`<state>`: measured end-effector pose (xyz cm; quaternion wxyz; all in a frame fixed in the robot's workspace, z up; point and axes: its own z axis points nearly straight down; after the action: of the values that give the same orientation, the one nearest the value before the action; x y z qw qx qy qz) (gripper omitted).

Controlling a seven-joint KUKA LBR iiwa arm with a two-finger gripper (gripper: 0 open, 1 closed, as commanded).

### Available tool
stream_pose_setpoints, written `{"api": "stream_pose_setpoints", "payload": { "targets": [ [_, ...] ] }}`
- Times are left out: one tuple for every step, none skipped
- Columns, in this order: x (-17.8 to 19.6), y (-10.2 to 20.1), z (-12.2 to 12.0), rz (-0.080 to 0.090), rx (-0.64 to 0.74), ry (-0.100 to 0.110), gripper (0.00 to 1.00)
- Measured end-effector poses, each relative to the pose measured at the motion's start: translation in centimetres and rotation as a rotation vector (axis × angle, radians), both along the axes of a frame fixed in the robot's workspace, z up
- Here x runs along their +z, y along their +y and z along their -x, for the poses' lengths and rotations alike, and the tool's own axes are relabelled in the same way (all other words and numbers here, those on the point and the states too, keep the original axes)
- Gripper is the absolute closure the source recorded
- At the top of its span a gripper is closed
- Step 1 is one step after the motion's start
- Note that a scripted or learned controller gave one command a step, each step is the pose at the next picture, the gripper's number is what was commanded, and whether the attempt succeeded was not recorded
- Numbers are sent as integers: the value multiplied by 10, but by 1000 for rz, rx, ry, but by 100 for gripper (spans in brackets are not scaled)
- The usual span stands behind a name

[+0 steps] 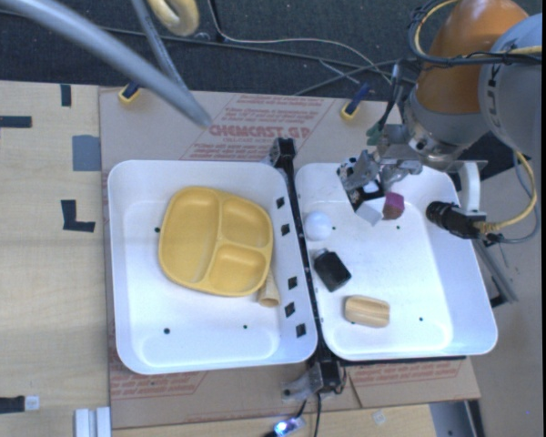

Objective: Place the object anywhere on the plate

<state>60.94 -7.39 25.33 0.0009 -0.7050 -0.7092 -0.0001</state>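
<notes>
A yellow divided plate (215, 241) lies in the left bin (136, 335). The right bin (437, 317) holds a white ball (318, 225), a black block (331, 269) and a tan bread-shaped piece (367, 310). My gripper (366, 188) hangs low over the back of the right bin, just right of the divider. A small purple object (393, 206) and a pale piece (369, 213) lie right beside and under its tip. Whether either is touched by the gripper is hidden.
A tan cone-like piece (268, 292) rests against the plate's near right edge in the left bin. The black divider (294, 244) with clips runs between the bins. A grey pole (91, 35) crosses the upper left. Cables trail from the arm at right.
</notes>
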Motion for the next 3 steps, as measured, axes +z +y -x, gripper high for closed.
{"api": "stream_pose_setpoints", "payload": {
  "targets": [
    [-12,63,1,0,1,1,100],
    [-22,110,-6,2,-1,1,100],
    [-22,170,4,1,0,2,100]
  ]
}}
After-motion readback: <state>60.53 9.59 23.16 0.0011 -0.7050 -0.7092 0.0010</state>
